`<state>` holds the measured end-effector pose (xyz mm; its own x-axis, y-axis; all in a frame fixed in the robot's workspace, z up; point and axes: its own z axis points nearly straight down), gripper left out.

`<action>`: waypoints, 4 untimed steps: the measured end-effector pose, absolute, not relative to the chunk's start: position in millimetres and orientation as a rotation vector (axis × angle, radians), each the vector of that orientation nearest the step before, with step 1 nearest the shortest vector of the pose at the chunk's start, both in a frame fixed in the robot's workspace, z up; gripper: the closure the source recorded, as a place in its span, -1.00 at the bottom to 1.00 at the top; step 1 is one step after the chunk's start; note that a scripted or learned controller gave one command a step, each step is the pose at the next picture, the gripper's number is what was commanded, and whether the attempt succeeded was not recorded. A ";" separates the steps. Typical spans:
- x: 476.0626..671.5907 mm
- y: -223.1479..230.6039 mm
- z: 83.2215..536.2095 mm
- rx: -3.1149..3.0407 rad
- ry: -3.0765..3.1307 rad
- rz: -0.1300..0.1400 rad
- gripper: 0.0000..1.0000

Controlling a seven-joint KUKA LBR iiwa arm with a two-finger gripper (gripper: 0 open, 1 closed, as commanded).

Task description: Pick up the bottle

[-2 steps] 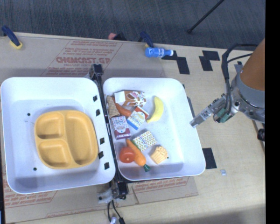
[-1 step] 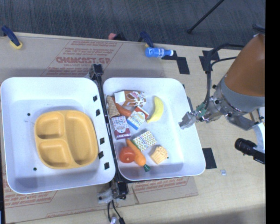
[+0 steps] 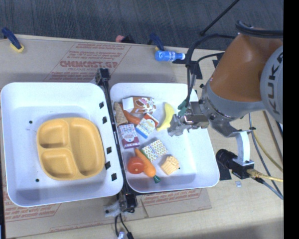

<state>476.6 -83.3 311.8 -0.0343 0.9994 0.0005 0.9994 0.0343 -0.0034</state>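
The bottle [image 3: 145, 127], small, lies mid-frame in the right bin [image 3: 202, 156] among toy food. Likely light, stiff, slick; grip across its body. The gripper [image 3: 175, 127] hovers beside the banana [image 3: 165, 115]; its state I cannot tell.

We're losing the gripper [image 3: 177, 125] tip against the right bin [image 3: 204, 153]; it's too small and blurred to say whether the fingers are apart. The arm [image 3: 241, 78] is running out of frame at the right, its bulk covering the bin's far right rim. We're squinting at the small packets [image 3: 132, 128] crowded by the bin's left wall: labels are blurring into smudges, and they're overlapping so edges are hiding one another. The tomato [image 3: 134, 166] is sitting half under the carrot [image 3: 147, 164]. The blue bottle [image 3: 164, 56] on the cardboard is reading only as a tiny blur.
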 end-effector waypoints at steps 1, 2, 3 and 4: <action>476.4 -137.6 335.0 -2.243 -2.198 0.002 1.00; 476.3 -101.3 300.4 -2.328 -2.105 0.004 1.00; 475.7 -201.9 250.9 -2.603 -1.750 0.006 1.00; 476.2 -123.2 249.2 -2.271 -2.163 0.004 1.00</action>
<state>476.2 -123.2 249.2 0.0485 0.9988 0.0018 0.9988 -0.0485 -0.0055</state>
